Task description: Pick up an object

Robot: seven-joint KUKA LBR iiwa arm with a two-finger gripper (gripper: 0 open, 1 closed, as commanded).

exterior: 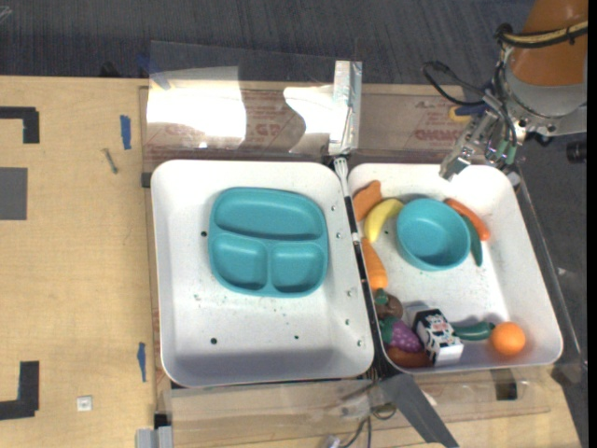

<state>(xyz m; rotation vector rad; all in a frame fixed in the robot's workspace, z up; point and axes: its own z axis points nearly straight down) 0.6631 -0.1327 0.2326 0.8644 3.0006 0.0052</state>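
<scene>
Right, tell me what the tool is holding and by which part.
Nothing is held. The tool hangs over the far rim of the right bin with nothing between its tips; the bowl, banana and orange lie in that bin.

One fixed camera looks down aslant on both bins.

Arm cut off by top-right corner; end effector blurred.

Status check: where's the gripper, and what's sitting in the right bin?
Gripper over right bin's far right corner, nothing between fingers. Banana, teal bowl, orange lying in bin, untouched. Nothing blocking the bowl.
</scene>
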